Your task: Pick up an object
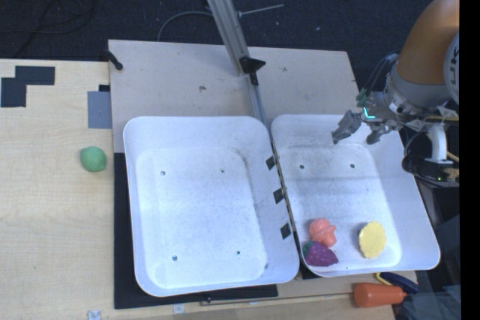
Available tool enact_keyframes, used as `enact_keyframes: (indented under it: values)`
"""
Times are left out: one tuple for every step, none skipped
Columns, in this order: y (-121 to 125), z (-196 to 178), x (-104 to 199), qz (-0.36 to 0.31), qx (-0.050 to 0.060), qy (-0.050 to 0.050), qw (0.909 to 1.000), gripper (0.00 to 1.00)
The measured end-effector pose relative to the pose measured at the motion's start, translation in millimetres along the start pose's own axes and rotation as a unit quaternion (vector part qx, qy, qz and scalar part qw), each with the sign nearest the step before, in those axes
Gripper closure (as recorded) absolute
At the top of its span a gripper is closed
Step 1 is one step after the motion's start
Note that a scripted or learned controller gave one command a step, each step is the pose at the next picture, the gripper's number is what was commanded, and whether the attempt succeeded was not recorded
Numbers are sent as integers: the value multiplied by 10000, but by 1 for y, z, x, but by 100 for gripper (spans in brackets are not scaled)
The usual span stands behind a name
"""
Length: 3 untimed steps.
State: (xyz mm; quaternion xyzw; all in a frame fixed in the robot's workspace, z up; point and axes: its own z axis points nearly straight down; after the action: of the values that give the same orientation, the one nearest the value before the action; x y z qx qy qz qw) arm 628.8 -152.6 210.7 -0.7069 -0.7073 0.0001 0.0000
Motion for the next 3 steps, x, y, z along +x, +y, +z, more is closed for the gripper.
enact_keyframes:
  values:
    - [0,0,0,0,0,0,10000,0]
    - [2,63,3,-1,25,5,10000,0]
    - [0,116,4,0,25,5,10000,0]
